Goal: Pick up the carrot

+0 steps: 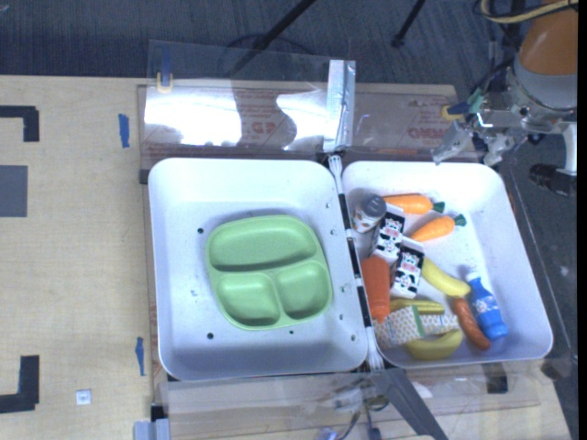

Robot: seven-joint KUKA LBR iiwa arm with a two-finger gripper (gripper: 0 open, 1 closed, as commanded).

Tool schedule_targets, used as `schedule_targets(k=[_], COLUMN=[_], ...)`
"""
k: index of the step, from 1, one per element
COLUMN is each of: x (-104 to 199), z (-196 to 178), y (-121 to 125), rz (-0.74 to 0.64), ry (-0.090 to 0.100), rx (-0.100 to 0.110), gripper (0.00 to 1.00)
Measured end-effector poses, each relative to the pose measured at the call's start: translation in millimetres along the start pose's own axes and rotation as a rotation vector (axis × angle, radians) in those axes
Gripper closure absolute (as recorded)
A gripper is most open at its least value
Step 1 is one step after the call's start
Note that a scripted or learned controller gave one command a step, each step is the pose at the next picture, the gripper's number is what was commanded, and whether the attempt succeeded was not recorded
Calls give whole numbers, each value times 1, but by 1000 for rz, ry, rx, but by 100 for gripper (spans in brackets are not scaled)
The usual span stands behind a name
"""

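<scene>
Two small carrots with green tops lie in the right bin (523,246): one carrot (410,203) near the back, the other carrot (431,229) just in front of it. A longer orange piece (376,288) lies along the bin's left wall. My gripper (468,152) hovers over the bin's back rim, up and to the right of the carrots, apart from them. Its fingers stand open with nothing between them. The arm's orange band (550,39) is at the top right.
The right bin also holds two black-and-white cartons (391,233), a grey can (370,211), a banana (444,280), a second banana (437,344), a blue bottle (487,311) and a red sausage (470,324). A green divided plate (269,269) sits in the left bin (174,246).
</scene>
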State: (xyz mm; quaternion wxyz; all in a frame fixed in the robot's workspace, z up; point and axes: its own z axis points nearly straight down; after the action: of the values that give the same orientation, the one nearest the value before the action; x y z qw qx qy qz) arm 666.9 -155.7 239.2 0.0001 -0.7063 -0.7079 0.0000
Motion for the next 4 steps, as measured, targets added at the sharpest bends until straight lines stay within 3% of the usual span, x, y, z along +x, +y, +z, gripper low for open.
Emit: schedule_targets(k=[1, 2, 3, 4], x=[-5, 28, -7, 40], z=[107, 123, 154, 99], y=[-24, -39, -1, -50], rz=[77, 31, -235, -478], ry=[0, -10, 0, 0], rx=[0, -18, 4, -1], gripper=[0, 0, 0, 0])
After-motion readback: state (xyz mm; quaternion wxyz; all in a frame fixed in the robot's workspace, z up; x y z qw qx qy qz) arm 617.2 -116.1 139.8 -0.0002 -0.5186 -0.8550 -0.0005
